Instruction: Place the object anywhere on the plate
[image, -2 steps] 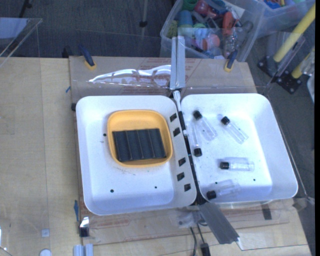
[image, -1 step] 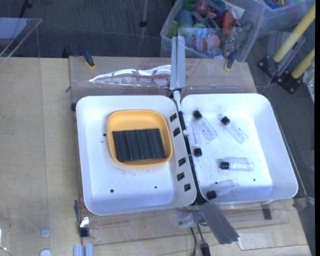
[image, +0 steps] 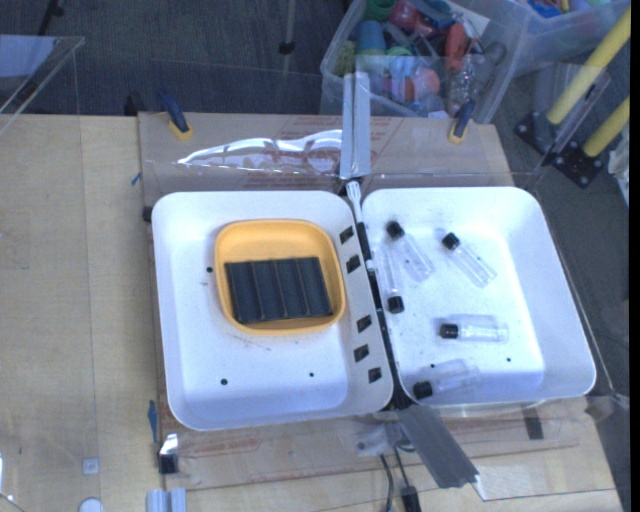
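A yellow, rounded-square plate (image: 275, 233) lies in the left white bin (image: 260, 372), a little above its middle. On the plate rests a dark grey ribbed block (image: 278, 290), flat and covering most of the plate's floor. In the right white bin (image: 535, 290) lie several small clear vials with black caps: one (image: 406, 252) near the top left, one (image: 467, 257) to its right, one (image: 470, 328) on its side in the middle, and one (image: 440, 380) by the front edge.
A row of black clips (image: 362, 322) runs down the ridge where the two bins meet. A clear tub of colourful toys (image: 425, 50) stands behind the bins. Crumpled clear plastic (image: 270, 152) lies on the board behind the left bin.
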